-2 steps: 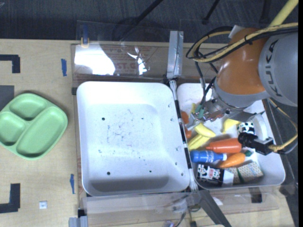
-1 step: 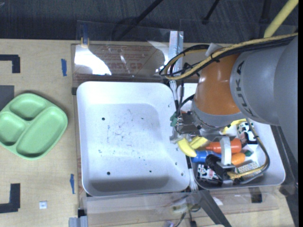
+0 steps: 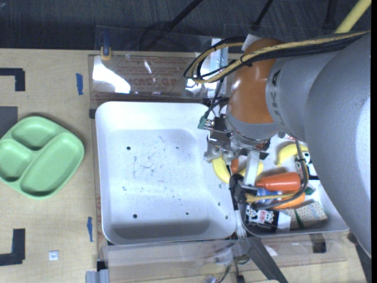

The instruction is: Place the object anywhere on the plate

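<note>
The grey arm [image 3: 330, 117] is reaching in from the right over the counter [image 3: 41, 69], its orange band [image 3: 253, 96] hanging above the near edge of the right-hand bin [image 3: 330, 232]. Below the band, the claw [image 3: 238, 167] is pointing down into that bin's left side, close to the wall the two bins share. The wrist is blocking the view of it, so whether it is open, closed or gripping anything cannot be told.

The objects are lying heaped in the right-hand bin, under and just beside the claw. A yellow banana-shaped piece [image 3: 221, 170] is curving along the bin's left wall, a second yellow piece [image 3: 287, 154] is sitting further right, and an orange-red object [image 3: 277, 181] is lying across the middle of the pile. A black-and-white carton [image 3: 262, 217] and a speckled packet [image 3: 309, 214] are resting near the front edge.

The left-hand bin [image 3: 153, 175] is showing faint scuffs and a few dark specks on its white floor. The green plate [image 3: 41, 156], divided into three compartments, is sitting on the wooden counter to the left of that bin, well apart from the pile and the claw. Black and yellow cables [image 3: 209, 61] are looping off the arm above the bins, and strips of blue tape [image 3: 79, 82] are marking the counter near the left bin's corners.
</note>
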### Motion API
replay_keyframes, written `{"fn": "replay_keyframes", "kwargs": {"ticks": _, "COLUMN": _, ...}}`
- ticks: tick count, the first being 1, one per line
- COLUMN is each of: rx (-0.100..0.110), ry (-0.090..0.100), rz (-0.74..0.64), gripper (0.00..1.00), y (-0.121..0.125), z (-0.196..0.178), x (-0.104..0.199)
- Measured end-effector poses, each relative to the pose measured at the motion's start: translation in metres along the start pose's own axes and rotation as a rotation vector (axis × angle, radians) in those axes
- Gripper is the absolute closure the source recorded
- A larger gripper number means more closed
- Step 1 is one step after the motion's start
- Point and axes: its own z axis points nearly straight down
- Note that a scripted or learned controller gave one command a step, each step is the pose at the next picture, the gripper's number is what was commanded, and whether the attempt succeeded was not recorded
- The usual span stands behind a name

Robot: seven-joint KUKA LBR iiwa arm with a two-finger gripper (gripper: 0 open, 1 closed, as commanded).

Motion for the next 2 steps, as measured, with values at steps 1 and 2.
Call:
{"fn": "replay_keyframes", "kwargs": {"ticks": 1, "rx": 0.0, "ry": 0.0, "rz": -0.005, "gripper": 1.0, "y": 0.084, "z": 0.015, "x": 0.053}}
{"fn": "replay_keyframes", "kwargs": {"ticks": 2, "rx": 0.004, "ry": -0.001, "rz": 0.081, "gripper": 1.0, "y": 0.026, "z": 0.022, "x": 0.044}}
